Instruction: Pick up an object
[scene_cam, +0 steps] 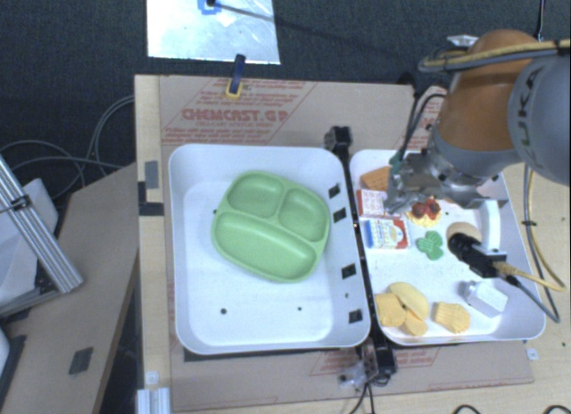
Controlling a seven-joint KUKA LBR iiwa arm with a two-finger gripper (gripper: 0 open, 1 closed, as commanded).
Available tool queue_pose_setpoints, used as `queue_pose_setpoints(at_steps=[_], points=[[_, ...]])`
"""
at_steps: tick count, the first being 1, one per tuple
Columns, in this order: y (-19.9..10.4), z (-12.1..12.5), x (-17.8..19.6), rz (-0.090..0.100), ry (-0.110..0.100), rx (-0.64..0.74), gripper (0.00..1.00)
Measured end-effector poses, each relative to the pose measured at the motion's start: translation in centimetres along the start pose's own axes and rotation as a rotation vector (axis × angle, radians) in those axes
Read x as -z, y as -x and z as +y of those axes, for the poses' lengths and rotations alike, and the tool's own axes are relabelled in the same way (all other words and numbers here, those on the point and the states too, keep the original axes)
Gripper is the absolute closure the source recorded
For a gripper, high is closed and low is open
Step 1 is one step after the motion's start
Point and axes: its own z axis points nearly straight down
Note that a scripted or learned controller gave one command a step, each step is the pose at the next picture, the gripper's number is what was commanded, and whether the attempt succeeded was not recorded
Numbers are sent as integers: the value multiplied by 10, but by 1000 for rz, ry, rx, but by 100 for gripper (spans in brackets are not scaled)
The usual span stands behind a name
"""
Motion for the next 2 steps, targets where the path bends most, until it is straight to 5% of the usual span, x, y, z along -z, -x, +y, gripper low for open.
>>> queue_pose_setpoints(at_steps=[2], points=[[-7,-7,-14,-2,1,-3,100]])
